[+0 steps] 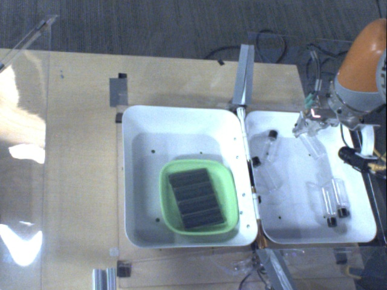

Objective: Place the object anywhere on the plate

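Clear-fingered end effector above right bin.

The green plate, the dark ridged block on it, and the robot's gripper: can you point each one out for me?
Green plate (168, 180): camera view, on its bare left rim.
Dark ridged block (195, 198): camera view, on the middle of its top face.
Gripper (309, 125): camera view, midway between its fingertips, over the right bin.

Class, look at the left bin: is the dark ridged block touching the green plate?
Touching. The camera view shows the dark ridged block lying flat inside the green plate, resting on its floor.
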You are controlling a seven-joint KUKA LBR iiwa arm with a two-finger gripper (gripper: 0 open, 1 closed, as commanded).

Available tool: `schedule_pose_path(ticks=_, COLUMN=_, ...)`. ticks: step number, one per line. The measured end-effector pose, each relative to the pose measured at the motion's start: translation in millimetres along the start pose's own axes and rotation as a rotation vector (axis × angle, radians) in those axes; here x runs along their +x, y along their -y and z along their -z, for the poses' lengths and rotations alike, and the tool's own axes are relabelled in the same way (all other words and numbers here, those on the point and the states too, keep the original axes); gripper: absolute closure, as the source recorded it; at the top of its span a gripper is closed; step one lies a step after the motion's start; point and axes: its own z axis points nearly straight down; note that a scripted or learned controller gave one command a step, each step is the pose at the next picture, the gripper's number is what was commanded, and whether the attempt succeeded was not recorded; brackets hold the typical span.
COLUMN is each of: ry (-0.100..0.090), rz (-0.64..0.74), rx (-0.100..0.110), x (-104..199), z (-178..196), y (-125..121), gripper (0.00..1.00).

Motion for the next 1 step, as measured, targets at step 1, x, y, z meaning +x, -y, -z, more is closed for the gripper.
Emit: schedule_pose_path(ticks=1, ry=-0.002, rz=0.315, rx=0.003, x=61.3, z=-1.8, y=50.9, gripper=1.0)
